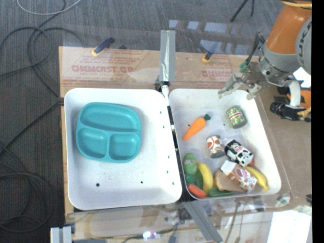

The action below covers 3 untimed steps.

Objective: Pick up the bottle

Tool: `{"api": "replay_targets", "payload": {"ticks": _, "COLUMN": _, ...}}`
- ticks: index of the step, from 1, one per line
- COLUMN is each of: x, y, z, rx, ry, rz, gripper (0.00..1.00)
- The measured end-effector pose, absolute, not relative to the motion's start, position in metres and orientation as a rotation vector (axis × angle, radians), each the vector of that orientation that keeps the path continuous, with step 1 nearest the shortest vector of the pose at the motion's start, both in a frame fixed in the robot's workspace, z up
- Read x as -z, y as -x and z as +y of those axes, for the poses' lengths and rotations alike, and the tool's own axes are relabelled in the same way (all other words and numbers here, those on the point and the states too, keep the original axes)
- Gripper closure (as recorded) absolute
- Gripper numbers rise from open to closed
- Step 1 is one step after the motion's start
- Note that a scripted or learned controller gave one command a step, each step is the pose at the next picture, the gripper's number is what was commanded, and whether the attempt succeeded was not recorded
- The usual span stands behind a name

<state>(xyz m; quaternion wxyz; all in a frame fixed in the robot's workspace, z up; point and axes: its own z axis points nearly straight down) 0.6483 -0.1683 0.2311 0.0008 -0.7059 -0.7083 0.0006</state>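
The right bin (263, 130) holds a heap of toy food. A small black-and-white patterned bottle (239, 153) lies near its middle right, beside a red-and-white can (215, 146). My gripper (239, 89) hovers over the bin's far rim, well behind the bottle. It is open, its two fingers (226, 89) spread apart with nothing between them. The orange-banded wrist (288, 27) rises behind it at the upper right.
A green can (235, 117) and an orange carrot (196, 127) lie between the gripper and the bottle. A banana (205, 176), green vegetables (190, 164) and a carton (242, 176) crowd the near end. The left bin (86, 186) bears a teal divided plate (108, 131).
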Motion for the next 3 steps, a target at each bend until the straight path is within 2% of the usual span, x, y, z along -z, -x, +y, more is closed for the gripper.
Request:
{"api": "replay_targets", "payload": {"ticks": 1, "x": -0.089, "y": -0.571, "z": -0.113, "rx": 0.007, "ry": 2.231, "rz": -2.221, "gripper": 0.0}}
{"api": "replay_targets", "payload": {"ticks": 2, "x": -0.183, "y": -0.601, "z": -0.028, "rx": -0.001, "ry": 2.073, "rz": -2.359, "gripper": 0.0}}
{"api": "replay_targets", "payload": {"ticks": 3, "x": -0.183, "y": -0.572, "z": 0.062, "rx": -0.005, "ry": 2.292, "rz": -2.145, "gripper": 0.0}}
